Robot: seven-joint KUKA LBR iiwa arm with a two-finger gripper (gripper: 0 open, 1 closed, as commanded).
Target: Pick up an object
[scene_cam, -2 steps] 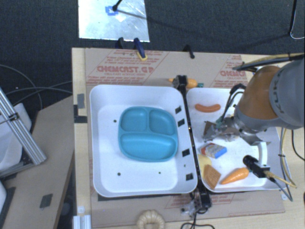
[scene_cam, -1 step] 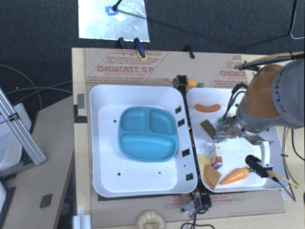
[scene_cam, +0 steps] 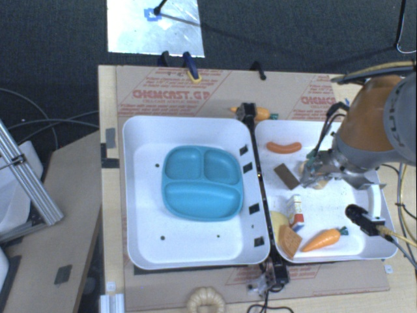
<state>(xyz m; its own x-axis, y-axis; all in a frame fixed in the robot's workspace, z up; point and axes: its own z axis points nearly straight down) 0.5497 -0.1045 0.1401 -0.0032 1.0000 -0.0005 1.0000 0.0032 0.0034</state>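
Pick not yet done, as far as can be judged. Tool [scene_cam: 314, 175] low inside the right bin [scene_cam: 374, 250], just right of the brown block [scene_cam: 285, 175] and below-right of the sausage [scene_cam: 284, 147]. Too small and blurred to say how the tool stands or whether anything sits in it; nothing visibly lifted. All candidate items resting on the bin floor: small bottle [scene_cam: 296, 211] below the brown block, cracker [scene_cam: 289, 240] and yellow wedge [scene_cam: 279, 220] below that, carrot [scene_cam: 322, 240] to the lower right of the block. Blue divided plate [scene_cam: 199, 182] in the left bin [scene_cam: 140, 175], well left of the block. Left to do: close on 1 item, probably the brown block, and raise it clear of the bin.
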